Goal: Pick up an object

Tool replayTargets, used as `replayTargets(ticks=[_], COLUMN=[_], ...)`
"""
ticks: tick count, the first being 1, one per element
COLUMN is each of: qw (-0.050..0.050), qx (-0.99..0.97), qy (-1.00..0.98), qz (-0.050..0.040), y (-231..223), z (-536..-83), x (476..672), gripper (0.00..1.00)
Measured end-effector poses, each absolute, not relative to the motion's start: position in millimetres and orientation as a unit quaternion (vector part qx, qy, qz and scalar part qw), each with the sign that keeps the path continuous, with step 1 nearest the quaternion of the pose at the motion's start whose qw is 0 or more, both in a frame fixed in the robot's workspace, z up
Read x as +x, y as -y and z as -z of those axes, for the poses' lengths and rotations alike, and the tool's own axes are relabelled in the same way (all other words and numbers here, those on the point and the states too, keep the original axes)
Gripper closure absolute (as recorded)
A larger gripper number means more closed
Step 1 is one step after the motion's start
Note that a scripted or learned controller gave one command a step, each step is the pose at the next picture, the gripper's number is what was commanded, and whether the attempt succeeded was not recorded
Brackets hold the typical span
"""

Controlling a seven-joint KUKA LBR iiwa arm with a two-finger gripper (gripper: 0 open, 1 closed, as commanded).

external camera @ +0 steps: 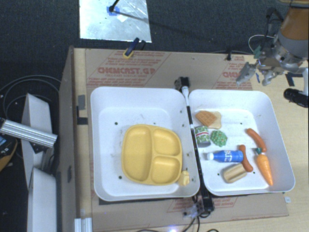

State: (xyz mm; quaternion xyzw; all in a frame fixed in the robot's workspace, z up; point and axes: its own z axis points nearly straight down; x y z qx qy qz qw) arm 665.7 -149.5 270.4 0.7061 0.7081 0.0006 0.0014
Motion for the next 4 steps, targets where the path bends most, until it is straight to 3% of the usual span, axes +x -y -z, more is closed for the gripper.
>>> replayTargets(ticks=[1, 2, 3, 4], qw=[-0.001, -0.001, 0.001, 0.001], qx=[0.706, 0.705, 0.707, 0.707], qy=[-0.708, -0.709, -0.707, -0.708], qz=[0.0005, -0.0002, -0.0004, -0.0005], y=[110, 89, 84, 91], z=[-171, -91, -84, -85], x=[607.5, 626.5, 593.3, 592.5], gripper=[0.0, 0.0, 0.0, 0.0])
